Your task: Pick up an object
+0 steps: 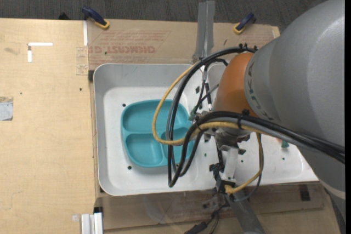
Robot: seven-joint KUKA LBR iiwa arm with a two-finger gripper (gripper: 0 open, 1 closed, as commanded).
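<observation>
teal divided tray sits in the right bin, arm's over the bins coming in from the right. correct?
One thing is off: the camera view shows the teal divided tray in the left bin, not the right one. The rest holds: the arm reaches in from the right and hangs over the bins, its cables looping across the tray's right side.

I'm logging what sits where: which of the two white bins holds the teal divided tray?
The left bin holds the teal divided tray, lying flat on its floor. The right bin is mostly covered by the arm and shows no tray.
</observation>
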